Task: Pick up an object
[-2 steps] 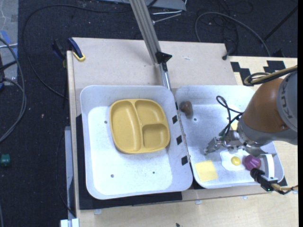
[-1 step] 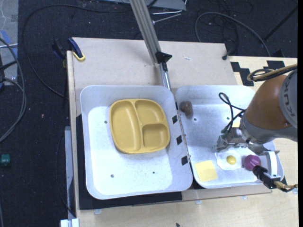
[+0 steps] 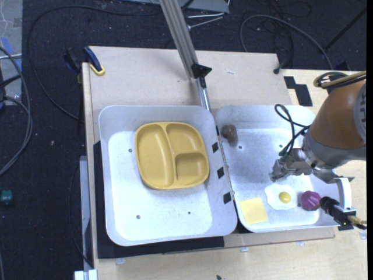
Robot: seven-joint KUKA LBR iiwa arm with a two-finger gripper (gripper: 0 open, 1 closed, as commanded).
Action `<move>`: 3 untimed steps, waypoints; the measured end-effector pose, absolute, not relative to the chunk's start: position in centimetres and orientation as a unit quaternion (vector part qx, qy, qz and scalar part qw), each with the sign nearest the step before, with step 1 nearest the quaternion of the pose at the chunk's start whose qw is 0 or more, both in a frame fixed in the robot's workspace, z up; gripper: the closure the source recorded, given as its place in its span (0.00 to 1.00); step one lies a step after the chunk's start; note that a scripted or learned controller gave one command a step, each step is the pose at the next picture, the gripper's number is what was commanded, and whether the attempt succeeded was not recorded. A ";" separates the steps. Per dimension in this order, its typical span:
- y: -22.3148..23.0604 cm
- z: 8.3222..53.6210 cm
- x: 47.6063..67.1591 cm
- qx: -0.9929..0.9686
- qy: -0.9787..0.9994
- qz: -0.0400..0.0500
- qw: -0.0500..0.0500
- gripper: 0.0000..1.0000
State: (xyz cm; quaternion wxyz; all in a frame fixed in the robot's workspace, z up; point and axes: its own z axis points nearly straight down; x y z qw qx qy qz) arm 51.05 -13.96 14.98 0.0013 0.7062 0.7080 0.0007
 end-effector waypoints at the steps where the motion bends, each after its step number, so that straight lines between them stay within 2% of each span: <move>1: -14.0 21.3 51.2 0.706 0.708 0.001 0.002 1.00; 2: -14.0 26.3 51.3 0.706 0.709 0.001 0.003 1.00; 3: -8.6 24.7 52.4 0.705 0.710 0.000 -0.001 1.00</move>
